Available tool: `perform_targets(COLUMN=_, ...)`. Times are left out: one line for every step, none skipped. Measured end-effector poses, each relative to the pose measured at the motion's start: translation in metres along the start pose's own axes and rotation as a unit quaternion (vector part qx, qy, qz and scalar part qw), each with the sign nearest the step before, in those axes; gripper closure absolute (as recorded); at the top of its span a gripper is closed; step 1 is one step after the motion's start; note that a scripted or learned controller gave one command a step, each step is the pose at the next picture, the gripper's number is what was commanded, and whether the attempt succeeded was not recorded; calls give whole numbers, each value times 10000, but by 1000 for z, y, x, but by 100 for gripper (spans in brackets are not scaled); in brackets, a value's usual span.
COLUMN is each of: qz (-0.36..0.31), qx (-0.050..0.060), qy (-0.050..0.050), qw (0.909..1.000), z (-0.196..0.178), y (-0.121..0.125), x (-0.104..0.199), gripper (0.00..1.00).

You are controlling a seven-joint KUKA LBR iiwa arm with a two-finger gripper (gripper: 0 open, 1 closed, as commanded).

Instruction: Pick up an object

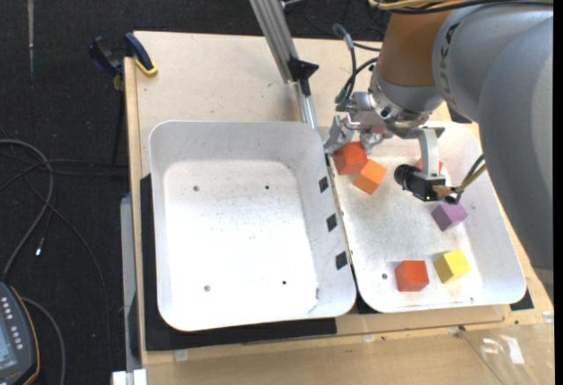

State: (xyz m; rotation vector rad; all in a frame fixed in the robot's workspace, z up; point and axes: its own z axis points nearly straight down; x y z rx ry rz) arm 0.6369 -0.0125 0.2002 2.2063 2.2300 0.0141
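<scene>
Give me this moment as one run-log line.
tool over right bin, far-left corner | at red-orange block | orange block adjacent | grasp unconfirmed

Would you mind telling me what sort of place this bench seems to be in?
Most likely a robotics lab. A KUKA arm reaches over two shallow white bins, the right one holding small coloured blocks such as a yellow block; loose cables trail across the dark floor beside the bench.

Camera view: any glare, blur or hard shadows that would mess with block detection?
Camera view: lighting even, shadows soft; no strong glare on the right bin; yellow block and purple block look sharp; the gripper area is cluttered and shaded by the arm.
</scene>
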Motion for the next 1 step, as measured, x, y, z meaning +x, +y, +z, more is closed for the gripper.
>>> perform_targets(qz=11, qx=77, qy=-1, qw=10000, z=5, y=-60, x=59, gripper=100)
